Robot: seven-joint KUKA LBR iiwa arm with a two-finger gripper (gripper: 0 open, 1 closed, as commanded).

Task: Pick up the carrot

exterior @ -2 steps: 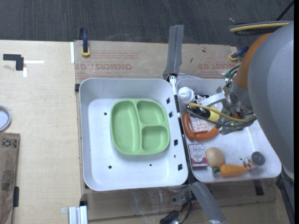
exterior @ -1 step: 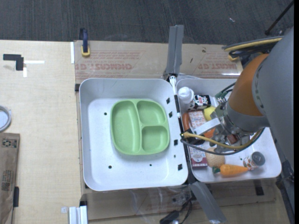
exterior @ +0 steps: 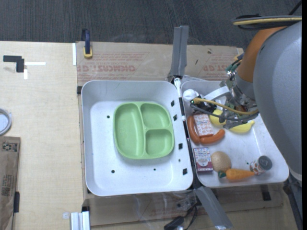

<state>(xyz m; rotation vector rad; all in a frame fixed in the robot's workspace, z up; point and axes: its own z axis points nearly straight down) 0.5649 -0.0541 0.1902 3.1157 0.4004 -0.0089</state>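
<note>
Camera view had the carrot (exterior: 238,175) lying flat at the near edge of the right bin (exterior: 276,152), leafy end toward a small potato (exterior: 221,160), tip near a small jar (exterior: 263,164); gripper (exterior: 229,110) sat well up the bin over a banana (exterior: 238,125) and sausage (exterior: 206,134), grip state could not be told; best approach judged: travel toward the near edge, descend across the carrot's middle, clear of potato and jar; green plate (exterior: 143,129) in left bin (exterior: 91,143)

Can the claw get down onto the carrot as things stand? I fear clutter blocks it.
Probably yes: the carrot lies uncovered near the bin's front edge, with a potato touching its left end.
</note>
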